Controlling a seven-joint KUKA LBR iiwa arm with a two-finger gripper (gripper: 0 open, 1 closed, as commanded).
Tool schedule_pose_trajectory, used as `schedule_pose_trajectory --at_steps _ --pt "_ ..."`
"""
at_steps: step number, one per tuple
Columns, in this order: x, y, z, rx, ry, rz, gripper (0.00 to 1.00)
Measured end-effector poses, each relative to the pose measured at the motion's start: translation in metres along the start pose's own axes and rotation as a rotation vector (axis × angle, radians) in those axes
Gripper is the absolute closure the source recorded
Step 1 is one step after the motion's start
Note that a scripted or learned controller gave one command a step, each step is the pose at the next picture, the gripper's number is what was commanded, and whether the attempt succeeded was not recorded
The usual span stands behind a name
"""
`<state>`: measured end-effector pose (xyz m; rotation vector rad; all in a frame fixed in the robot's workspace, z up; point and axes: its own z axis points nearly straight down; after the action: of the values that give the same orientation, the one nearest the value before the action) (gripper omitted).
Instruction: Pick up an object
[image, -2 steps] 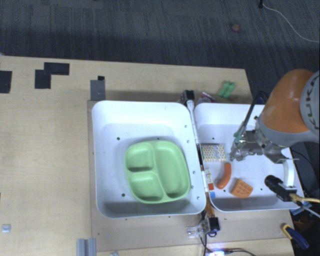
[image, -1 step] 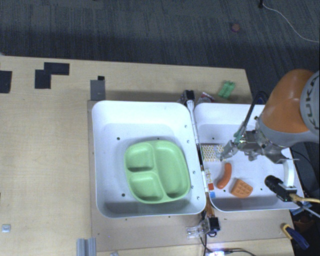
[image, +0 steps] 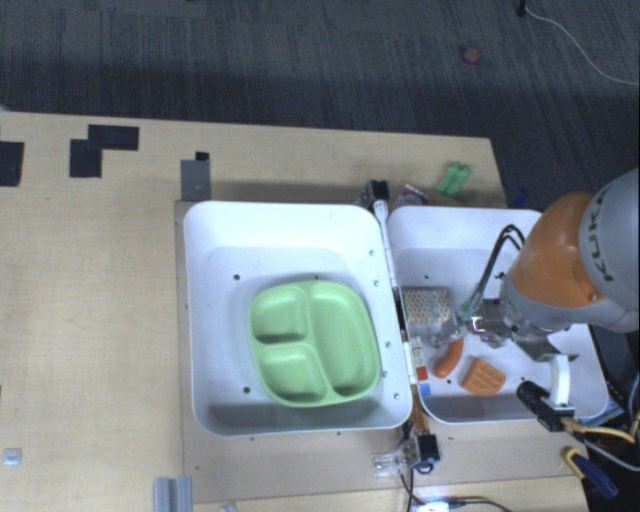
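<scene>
The right bin (image: 440, 245) holds three small things near its left side. A speckled pale block (image: 424, 305) lies against the left wall. An orange sausage-shaped piece (image: 447, 358) lies below it, and an orange waffle-like square (image: 483, 377) sits to its right. My gripper (image: 474, 324) hangs low in this bin, just above and right of the sausage piece and above the square. Nothing shows between its tips. The arm's orange band (image: 558, 266) rises behind it to the right.
The left bin (image: 215, 300) carries a green divided plate (image: 312, 341). A green object (image: 453, 180) lies on the bench beyond the right bin. The ridge between the bins (image: 392, 290) runs close to the speckled block.
</scene>
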<state>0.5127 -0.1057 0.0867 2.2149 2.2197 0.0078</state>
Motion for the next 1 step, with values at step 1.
schedule_pose_trajectory --at_steps 1 --pt "0.0001 0.0020 -0.0115 -0.006 -0.001 0.000 1.00"
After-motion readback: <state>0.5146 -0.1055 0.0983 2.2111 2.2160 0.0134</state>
